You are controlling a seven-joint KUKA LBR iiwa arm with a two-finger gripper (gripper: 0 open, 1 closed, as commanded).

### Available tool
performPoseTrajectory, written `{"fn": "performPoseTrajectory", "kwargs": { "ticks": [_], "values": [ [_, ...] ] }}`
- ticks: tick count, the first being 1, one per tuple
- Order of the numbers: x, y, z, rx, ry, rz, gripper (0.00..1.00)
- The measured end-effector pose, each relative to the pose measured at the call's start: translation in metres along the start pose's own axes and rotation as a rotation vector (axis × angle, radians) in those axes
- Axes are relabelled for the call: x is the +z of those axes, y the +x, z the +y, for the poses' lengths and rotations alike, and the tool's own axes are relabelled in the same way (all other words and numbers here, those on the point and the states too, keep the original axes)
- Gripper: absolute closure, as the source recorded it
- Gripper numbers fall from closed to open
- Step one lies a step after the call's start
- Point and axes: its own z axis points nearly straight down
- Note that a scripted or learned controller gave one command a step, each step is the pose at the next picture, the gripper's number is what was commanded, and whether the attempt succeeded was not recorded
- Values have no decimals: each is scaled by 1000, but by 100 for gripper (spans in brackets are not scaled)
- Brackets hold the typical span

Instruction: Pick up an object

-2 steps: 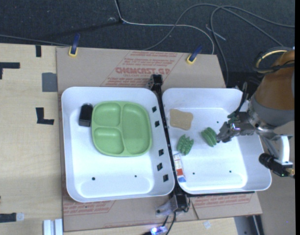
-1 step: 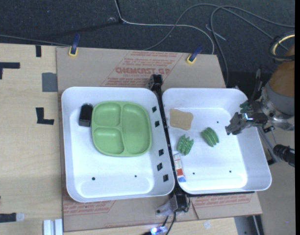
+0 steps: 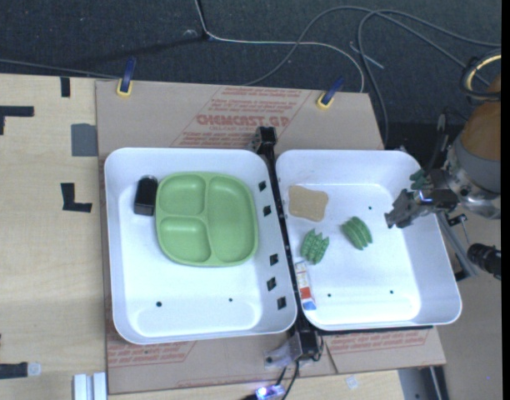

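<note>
Four objects are seen in the right bin (image 3: 422,294): a tan block (image 3: 308,203) near its far-left corner, two green ribbed pieces (image 3: 315,247) (image 3: 357,232) toward the middle, and a small tube (image 3: 304,285) along the left wall; the end effector (image 3: 402,212) is poised over the right edge, and whether it is released or clenched cannot be told; nothing is seen between its fingers; the nearer green piece is judged the best target, to be approached squarely from above.

We see a robotics lab: two white bins (image 3: 126,248) stand on a cardboard sheet (image 3: 238,111) clamped to a wooden bench (image 3: 38,248), loose cables (image 3: 322,32) run behind, and black tape marks (image 3: 72,198) are on the wood.
</note>
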Motion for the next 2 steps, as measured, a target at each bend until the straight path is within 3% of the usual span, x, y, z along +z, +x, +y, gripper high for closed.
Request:
{"fn": "performPoseTrajectory", "kwargs": {
  "ticks": [2],
  "values": [
    [-5,105,17,-6,2,1,100]
  ]
}}
